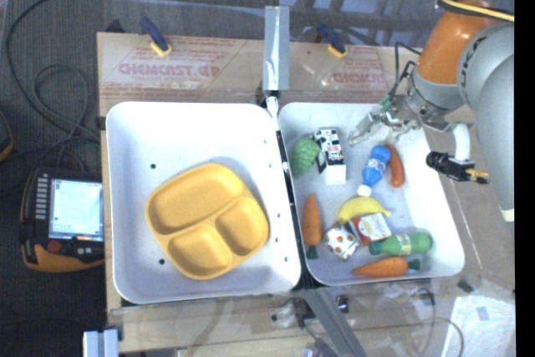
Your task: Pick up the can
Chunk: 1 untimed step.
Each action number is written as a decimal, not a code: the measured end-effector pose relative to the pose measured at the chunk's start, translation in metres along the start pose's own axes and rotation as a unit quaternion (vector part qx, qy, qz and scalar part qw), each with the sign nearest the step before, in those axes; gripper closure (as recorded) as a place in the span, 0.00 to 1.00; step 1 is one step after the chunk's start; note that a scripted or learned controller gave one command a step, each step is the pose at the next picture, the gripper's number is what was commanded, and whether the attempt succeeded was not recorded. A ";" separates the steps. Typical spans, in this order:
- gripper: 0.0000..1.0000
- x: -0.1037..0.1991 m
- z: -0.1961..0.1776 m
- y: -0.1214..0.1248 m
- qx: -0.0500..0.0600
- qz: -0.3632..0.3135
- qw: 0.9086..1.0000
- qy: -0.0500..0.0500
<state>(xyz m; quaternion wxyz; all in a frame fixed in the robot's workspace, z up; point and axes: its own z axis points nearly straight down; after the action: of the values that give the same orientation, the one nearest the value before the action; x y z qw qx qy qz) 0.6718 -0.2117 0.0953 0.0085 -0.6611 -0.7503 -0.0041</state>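
We find the pincer at the upper right of the right bin, its metal fingers spread a little and nothing between them, though the view there is too cluttered for us to be sure how wide they stand. The can, as best we can judge, is the small red-and-white one lying low in that bin, well apart from the pincer.

Our worry is crowding. The can is wedged between a banana just above it, a green bottle touching its right side, and a spotted red-and-white piece on its left. A descent there could pinch a neighbour instead, or shove the can sideways. Closer to the pincer lie a blue bottle and a red-orange piece; a short reach would likely catch one of those. The left bin holds a yellow tray.
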 end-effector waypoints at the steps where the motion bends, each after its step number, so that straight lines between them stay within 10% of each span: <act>1: 0.00 -0.007 -0.025 -0.003 -0.003 -0.020 1.000 -0.008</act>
<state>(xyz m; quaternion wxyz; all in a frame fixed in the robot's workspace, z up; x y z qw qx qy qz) 0.6701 -0.2193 0.1207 -0.0001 -0.6457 -0.7636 -0.0013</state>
